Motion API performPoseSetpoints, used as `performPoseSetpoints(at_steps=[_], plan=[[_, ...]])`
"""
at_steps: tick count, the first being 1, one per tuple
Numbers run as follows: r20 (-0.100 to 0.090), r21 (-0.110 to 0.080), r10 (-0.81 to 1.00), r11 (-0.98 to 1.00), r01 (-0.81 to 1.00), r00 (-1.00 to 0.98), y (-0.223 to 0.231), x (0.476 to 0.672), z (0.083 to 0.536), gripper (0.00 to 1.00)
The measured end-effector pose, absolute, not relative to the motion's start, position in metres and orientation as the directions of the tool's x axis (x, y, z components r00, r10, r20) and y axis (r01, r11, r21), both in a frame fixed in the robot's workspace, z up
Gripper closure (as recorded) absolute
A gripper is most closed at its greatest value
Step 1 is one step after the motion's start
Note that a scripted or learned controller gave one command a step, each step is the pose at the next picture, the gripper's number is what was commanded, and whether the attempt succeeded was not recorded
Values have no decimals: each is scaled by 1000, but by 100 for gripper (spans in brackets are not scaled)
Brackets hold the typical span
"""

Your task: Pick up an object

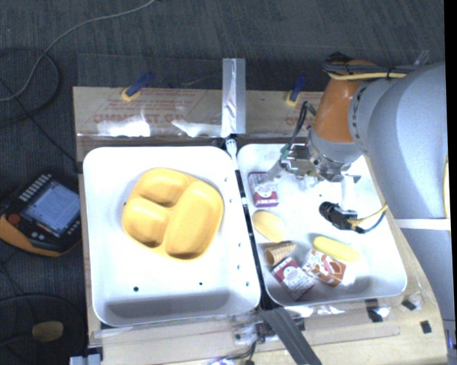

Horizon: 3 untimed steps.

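**A:** What is shown by the fixed camera above the counter (181, 105)?

**B:** The grey arm is seen reaching in from the view's right, and its gripper (299, 164) is held over the far end of the shallow white bin on the view's right (381, 266). Whether its grasp is spread or pressed together cannot be told from this slant. Nothing is seen held in it.

**A:** Where are the things that could be picked?

**B:** Six small ones are gathered in that bin. A small white carton with a red label (265, 190) lies just beside the gripper, against the dividing wall. Nearer the camera lie a pale yellow oval piece (269, 225), a tan ridged cone (279, 252), a flat red-and-white packet (293, 277), a boxy red-and-white carton (327, 266) and a long yellow rounded piece (335, 248). A large yellow lobed plastic moulding (172, 212) is spread across the other white bin (112, 283).

**A:** What could go wrong from here?

**B:** It is judged that the labelled carton is the likeliest target. Because it sits tight to the wall, one side may be blocked on descent, and the carton could be pushed or tipped rather than gripped. Among the crowded pieces at the near end, two touching things might be caught together, or a rounded one squeezed out.
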State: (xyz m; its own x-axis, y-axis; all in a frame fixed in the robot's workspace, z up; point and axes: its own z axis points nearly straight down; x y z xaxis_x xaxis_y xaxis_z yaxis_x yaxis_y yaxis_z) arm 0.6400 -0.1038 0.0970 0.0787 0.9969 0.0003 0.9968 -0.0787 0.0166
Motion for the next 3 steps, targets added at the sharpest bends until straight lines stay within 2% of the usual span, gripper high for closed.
performPoseSetpoints(at_steps=[1, 3], plan=[[-6, 25, 1000, -2, 1000, 3, -106, 641, 99, 0], [0, 37, 993, -119, 992, 119, -105, 569, 99, 0]])
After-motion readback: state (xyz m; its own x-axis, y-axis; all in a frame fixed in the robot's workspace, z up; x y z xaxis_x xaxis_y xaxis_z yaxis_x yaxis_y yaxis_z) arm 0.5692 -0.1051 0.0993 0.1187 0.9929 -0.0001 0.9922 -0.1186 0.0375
